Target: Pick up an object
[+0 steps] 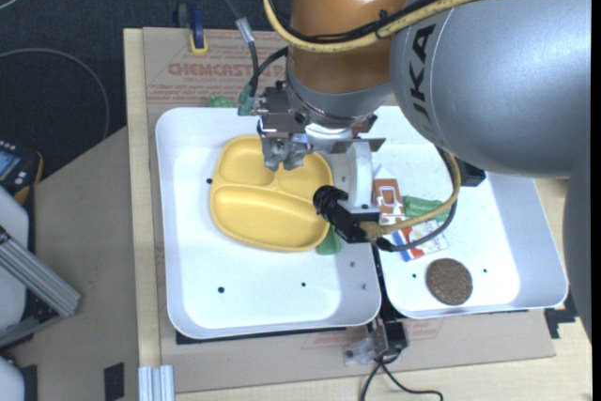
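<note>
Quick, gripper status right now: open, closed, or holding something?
Gripper: cannot be told. It sits low over the yellow divided dish in the left bin, with nothing visibly held.

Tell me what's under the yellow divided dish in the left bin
A bit of something green pokes out from under the yellow dish at its lower right edge, against the left bin. The dish covers the rest, so what it is stays unclear.
</note>
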Controlling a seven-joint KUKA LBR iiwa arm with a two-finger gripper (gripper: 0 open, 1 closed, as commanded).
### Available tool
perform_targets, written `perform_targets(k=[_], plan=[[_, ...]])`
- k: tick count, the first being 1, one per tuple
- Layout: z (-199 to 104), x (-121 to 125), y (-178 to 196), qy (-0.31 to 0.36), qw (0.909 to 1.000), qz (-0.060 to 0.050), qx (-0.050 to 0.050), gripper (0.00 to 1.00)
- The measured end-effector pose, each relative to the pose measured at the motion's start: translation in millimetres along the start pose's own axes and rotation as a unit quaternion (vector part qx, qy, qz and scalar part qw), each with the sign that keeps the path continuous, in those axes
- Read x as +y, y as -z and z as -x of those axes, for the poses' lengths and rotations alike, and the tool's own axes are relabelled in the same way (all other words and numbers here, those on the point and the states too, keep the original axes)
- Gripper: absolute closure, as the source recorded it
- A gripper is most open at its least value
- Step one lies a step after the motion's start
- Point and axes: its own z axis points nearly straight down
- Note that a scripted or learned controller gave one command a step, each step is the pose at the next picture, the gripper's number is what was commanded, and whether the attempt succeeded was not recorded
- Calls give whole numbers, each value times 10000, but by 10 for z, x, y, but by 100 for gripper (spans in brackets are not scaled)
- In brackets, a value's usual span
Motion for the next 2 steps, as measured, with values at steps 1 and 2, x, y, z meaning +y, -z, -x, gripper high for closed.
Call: perform_targets(k=[1,2], plan=[[317,-505,608,-22,10000,39,5,100],[1195,-491,708,-63,10000,29,-20,100]])
